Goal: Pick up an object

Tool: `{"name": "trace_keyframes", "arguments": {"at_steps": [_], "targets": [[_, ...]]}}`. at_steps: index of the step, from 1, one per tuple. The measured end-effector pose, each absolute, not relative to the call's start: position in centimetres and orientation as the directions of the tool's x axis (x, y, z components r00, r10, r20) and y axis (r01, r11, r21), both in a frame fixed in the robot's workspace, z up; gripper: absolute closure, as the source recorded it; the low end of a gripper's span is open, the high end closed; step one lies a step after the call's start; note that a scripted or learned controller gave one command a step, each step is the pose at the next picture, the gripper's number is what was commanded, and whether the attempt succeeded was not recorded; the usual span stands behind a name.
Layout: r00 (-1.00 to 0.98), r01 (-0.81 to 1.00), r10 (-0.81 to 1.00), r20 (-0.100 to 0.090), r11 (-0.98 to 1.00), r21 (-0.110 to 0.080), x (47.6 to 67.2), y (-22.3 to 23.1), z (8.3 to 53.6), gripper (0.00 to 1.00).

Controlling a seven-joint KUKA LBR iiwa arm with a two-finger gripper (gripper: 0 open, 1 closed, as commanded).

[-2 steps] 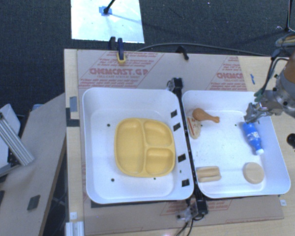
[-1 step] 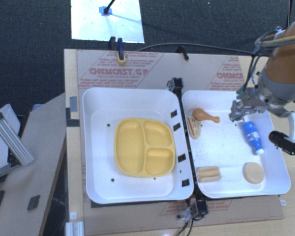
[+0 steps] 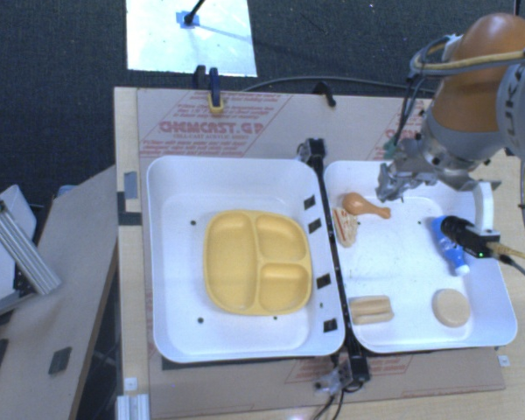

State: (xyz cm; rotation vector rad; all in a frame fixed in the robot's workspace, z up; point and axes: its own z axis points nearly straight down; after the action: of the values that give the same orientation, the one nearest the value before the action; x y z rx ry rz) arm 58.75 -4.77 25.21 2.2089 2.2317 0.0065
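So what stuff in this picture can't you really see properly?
- Whether the gripper is open or shut: too small and dark in the camera view.
- The blue object in the right bin: a black part lies over its upper end, so its shape is unclear.
- The small item by the bin divider: too small and blurred to name.
- The arm: cut off by the picture's right edge.
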Motion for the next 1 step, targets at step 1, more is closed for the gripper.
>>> {"name": "trace_keyframes", "arguments": {"at_steps": [1], "targets": [[-0.010, 1.000, 1.000, 0.002, 0.010, 0.002, 59.63, 0.99, 23.92, 1.00]]}}
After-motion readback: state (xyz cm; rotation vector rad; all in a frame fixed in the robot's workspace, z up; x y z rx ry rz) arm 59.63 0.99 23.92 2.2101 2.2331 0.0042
